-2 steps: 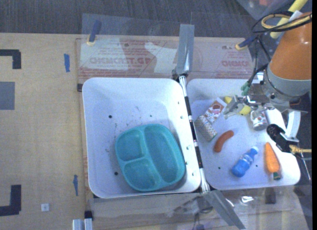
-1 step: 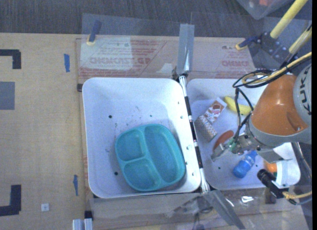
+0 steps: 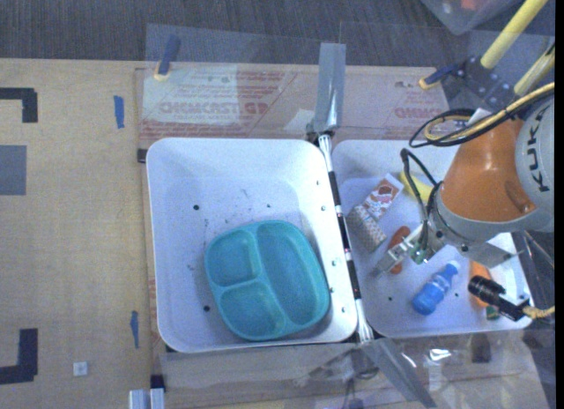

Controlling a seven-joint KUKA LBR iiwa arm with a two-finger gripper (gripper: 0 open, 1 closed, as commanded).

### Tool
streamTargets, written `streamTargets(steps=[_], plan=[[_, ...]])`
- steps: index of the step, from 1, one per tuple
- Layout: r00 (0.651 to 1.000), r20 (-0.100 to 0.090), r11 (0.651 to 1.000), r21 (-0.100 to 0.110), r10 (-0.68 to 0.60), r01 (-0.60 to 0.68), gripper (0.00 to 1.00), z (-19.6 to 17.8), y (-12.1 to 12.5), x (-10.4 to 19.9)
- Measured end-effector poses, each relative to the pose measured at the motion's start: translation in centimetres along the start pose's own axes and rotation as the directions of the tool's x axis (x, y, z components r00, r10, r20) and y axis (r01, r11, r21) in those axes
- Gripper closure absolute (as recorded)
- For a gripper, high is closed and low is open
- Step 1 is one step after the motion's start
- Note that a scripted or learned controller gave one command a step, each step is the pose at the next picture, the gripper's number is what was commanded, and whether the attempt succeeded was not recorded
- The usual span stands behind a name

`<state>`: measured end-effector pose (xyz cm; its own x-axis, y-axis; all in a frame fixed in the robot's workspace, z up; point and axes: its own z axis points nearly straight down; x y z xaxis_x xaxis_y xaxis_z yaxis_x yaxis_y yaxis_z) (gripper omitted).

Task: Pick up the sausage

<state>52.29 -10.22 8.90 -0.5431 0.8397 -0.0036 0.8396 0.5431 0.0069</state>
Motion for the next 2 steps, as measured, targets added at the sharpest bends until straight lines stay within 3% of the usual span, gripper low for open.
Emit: streamTargets(steps=[1, 2], plan=[[0.992, 0.003, 0.992, -0.003, -0.128, 0.128, 0.0, -0.05, -3.05, 1.32], [0.906, 0.005, 0.906, -0.002, -0.424, 0.424, 0.0, -0.07, -3.15, 2.26]])
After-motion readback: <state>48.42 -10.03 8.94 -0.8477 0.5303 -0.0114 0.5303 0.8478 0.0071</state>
